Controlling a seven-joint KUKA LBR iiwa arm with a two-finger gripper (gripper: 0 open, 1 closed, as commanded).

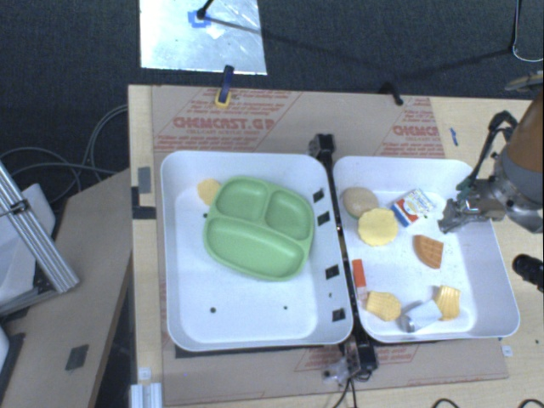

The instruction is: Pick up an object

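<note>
The right bin (pixel 484 262) holds several small items: a tan round bun (pixel 359 201), a yellow disc (pixel 377 227), a white, red and blue packet (pixel 413 206), an orange-brown wedge (pixel 429 251), a thin red stick (pixel 358 273), a yellow piece (pixel 383 305), a grey-white piece (pixel 421 315) and another yellow piece (pixel 448 302). My gripper (pixel 450 219) hangs over the right part of this bin, just right of the packet and above the wedge. Nothing shows between its fingers.
The left bin (pixel 183 228) carries a green divided tray (pixel 259 228) with a small yellow item (pixel 208 191) at its upper left. A black divider (pixel 336 236) separates the bins. A reflective sheet (pixel 204 24) lies at the back, and an aluminium frame (pixel 30 236) stands at far left.
</note>
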